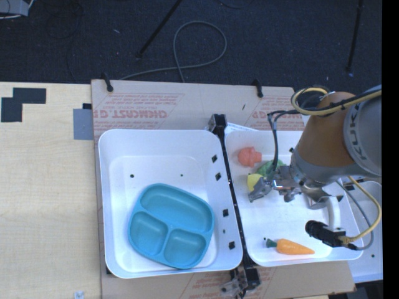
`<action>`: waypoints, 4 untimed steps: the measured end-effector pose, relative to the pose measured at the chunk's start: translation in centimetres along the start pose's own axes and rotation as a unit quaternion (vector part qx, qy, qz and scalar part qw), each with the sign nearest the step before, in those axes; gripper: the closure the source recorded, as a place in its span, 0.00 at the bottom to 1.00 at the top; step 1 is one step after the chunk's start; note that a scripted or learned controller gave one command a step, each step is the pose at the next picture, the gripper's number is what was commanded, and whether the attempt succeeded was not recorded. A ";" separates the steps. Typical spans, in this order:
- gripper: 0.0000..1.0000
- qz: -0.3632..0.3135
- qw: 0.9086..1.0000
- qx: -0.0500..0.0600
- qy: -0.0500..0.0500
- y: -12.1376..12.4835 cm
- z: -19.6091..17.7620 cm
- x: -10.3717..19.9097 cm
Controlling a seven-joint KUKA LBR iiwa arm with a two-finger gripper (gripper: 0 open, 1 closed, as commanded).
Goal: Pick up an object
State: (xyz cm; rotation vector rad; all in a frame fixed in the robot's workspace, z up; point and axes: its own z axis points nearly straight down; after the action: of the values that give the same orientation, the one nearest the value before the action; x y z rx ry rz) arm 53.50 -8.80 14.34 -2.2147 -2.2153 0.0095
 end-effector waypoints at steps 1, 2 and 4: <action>0.00 0.000 1.000 -0.001 0.000 -0.1 5.4 0.1; 1.00 0.004 1.000 -0.001 0.000 -0.1 4.1 -0.1; 1.00 0.000 1.000 -0.007 -0.002 0.0 -8.2 -1.2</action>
State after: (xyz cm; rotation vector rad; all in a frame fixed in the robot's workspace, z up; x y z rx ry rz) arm 53.61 -10.00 22.50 -2.2243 -2.2233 -0.0030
